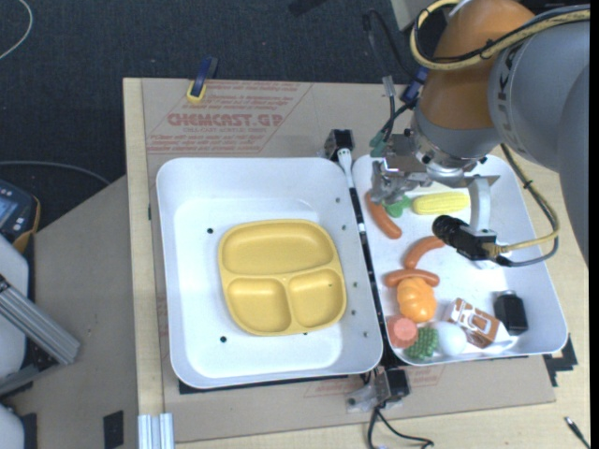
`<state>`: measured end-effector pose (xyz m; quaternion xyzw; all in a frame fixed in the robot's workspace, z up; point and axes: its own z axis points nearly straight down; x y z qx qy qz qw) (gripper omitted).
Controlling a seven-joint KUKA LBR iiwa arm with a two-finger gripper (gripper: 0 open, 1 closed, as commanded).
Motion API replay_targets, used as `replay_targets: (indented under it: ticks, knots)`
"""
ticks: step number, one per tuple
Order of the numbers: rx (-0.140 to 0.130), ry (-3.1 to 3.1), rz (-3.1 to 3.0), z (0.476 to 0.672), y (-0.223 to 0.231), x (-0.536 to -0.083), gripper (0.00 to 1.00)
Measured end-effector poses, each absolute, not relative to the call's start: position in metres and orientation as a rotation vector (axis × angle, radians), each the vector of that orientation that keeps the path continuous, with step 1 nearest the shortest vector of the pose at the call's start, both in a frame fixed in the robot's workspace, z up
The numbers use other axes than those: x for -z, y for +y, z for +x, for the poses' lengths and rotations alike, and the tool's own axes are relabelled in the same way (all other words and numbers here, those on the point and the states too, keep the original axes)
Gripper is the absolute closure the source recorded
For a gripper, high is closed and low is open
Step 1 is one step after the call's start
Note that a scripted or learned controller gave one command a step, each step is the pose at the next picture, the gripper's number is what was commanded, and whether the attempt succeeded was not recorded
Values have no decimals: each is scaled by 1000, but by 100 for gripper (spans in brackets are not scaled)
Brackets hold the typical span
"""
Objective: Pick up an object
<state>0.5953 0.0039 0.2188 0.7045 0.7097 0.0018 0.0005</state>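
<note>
Bins: left bin (178, 251) holds one yellow divided tray (281, 276); right bin (547, 321) holds one corn cob (440, 202), two sausages (382, 218), one orange pepper (416, 299). Jaws' state unclear.

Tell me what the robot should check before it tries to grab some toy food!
1. Gripper is over the right bin: ok.
2. Something to grab is close: ok, the carrot and the corn lie right beside it.
3. Fingers open wide enough: cannot tell.
4. Already holding something: cannot tell, nothing shows between the fingers.
5. Food has room around it: not ok, the orange pepper, broccoli and other pieces crowd together.
6. Yellow tray in the left bin is out of the way: ok.
</note>
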Motion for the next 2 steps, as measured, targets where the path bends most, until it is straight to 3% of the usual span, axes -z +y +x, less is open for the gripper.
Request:
replay_targets:
  ticks: [1,2]
  knots:
    - [-6,2226,2214,624,41,-219,100]
    - [-5,2223,2216,628,67,-235,100]
